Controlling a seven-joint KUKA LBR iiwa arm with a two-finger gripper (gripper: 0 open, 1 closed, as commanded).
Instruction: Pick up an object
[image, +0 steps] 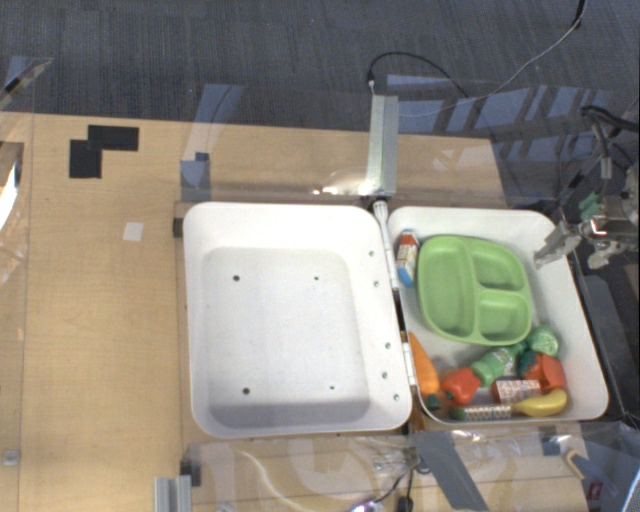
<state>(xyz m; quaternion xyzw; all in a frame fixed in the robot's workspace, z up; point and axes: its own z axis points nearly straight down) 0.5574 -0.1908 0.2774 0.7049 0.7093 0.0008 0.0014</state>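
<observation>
The right bin (590, 330) holds a pile of toy items. A green divided plate (472, 290) lies at its middle, and a small bottle with a red cap (406, 255) rests against its left wall. Along the near edge lie an orange carrot (426, 370), a red piece (460, 383), a green piece (497, 362), a red labelled can (520, 390) and a yellow banana (540, 404). My gripper (580, 238) hangs at the bin's far right corner, above the rim and apart from every item. Nothing is seen in it.
The left bin (280, 315) is a plain white tray. A metal post (383, 140) stands behind the gap between the bins. Cables and dark gear crowd the far right. Wooden bench top stretches to the left.
</observation>
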